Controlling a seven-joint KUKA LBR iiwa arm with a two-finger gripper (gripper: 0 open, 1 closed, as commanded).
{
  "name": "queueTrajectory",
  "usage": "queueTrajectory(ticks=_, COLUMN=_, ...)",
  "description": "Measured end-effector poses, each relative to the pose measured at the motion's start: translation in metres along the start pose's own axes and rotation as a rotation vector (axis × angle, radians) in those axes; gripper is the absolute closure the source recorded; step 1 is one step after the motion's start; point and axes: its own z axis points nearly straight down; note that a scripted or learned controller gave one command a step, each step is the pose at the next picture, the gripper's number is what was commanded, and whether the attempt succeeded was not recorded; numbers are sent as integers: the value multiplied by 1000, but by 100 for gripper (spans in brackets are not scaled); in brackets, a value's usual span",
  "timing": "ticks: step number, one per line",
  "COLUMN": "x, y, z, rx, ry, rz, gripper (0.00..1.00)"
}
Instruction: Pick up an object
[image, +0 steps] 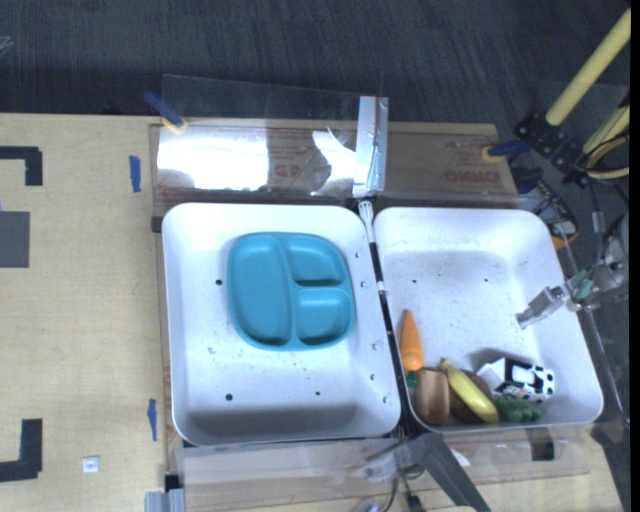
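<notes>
Several toys crowd the right bin's (470, 250) corner; I'd go for the carrot (410, 341). Can't tell the gripper's (545, 303) grip.

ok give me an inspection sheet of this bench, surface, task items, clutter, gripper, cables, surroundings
Surface: two white bins side by side, left bin and right bin, on a wooden bench.
Job's things: in the right bin's near corner, a carrot, a banana, a brown item, a black-and-white toy and something green, bunched together.
Clutter: a blue divided tray in the left bin.
Gripper: at the right bin's right edge, above the floor of the bin; nothing seen between its fingers; open or shut not clear.
Cables: dark leads at upper right.
Surroundings: clear plastic sheet behind the bins, blue tape marks, yellow bar.
</notes>
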Motion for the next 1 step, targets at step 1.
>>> queueTrajectory(ticks=1, x=20, y=59, z=104, rx=12, ry=8, rz=67, gripper=0)
